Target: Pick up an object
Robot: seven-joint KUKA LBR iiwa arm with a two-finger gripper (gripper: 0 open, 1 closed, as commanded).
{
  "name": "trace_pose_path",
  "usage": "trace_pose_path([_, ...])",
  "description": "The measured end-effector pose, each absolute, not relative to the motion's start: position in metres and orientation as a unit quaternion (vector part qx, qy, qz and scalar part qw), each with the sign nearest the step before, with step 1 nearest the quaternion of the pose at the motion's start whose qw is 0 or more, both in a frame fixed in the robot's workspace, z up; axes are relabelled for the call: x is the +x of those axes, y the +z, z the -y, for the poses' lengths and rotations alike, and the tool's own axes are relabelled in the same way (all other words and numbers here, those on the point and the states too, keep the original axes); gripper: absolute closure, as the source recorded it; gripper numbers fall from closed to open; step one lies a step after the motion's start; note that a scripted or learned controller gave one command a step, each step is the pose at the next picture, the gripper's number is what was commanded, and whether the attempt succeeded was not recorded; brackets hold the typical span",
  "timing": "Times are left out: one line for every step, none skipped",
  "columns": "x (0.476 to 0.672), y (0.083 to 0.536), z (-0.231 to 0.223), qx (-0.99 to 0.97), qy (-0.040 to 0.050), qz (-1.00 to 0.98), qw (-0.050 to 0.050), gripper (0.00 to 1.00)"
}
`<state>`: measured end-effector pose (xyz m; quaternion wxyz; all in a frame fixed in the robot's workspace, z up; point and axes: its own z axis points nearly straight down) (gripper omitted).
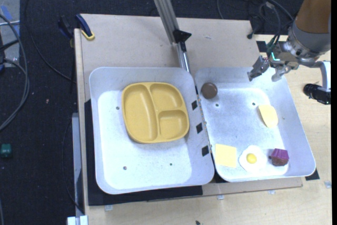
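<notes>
My gripper (268, 70) hangs open above the far edge of the right bin (231, 100), with nothing between its fingers. Inside that bin lie a brown ball (209, 90) at the far left, a pale yellow wedge (268, 115) on the right, a yellow square slice (226, 155) at the near left, a fried egg (251, 158) and a purple piece (279, 156) at the near right. The gripper is above and beyond the pale yellow wedge, apart from all of these things.
The left bin (105, 113) holds a yellow divided plate (156, 112). A slanted metal pole (166, 5) runs from the top of the view down to the seam between the bins. Cables lie on the dark floor around the bench.
</notes>
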<state>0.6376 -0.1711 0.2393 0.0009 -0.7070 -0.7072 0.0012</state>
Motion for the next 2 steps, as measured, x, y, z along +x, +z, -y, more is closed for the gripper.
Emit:
trace_pose_path([0.638, 0.241, 0.171, -0.707, 0.0001, 0.707, -0.001, 0.00])
trace_pose_path([0.628, 0.186, 0.173, -0.707, 0.0017, 0.707, 0.002, 0.00])
